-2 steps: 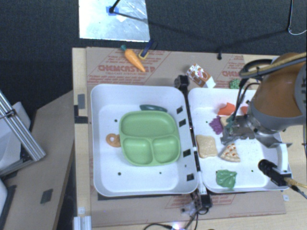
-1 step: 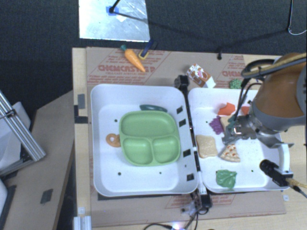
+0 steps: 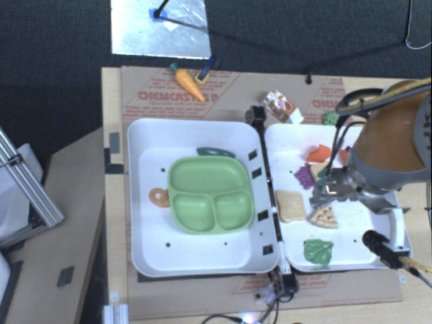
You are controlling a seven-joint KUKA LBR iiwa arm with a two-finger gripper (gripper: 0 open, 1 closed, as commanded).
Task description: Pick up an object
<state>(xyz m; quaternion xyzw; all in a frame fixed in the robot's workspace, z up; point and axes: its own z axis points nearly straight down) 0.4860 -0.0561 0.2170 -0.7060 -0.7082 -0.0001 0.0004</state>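
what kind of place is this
Probably a robotics lab bench for pick-up trials: a robot arm reaches over two white bins, one holding a green divided plate, the other toy food like a pizza slice.

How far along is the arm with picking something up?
Nothing looks lifted yet. The gripper is low in the right bin, above the pizza slice and beside the toast. Gripping and raising an item remain.
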